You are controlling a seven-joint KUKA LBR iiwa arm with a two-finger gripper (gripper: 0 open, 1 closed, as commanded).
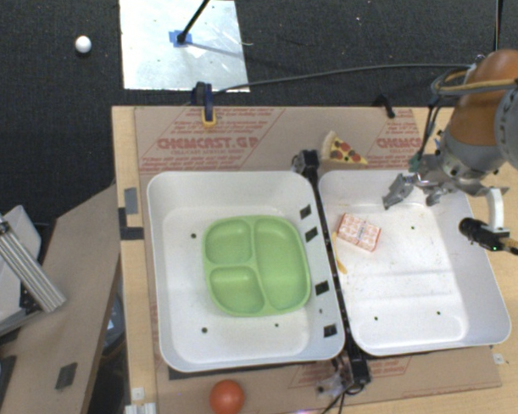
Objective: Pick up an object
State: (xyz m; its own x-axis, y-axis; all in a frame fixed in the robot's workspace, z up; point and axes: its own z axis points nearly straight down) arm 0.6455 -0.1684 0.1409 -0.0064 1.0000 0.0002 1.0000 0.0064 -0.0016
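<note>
The pink waffle block [359, 231] is lying in the right bin [433, 323], below and left of the gripper [414, 190]. The gripper is hovering spread and empty, the block's long axis slanting down-right.

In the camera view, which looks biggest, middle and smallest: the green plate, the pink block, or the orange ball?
1. Green plate, clearly the biggest.
2. Pink block.
3. Orange ball.
The block and ball look close in size, and the ball sits nearer the camera, so their order is unsure.
</note>
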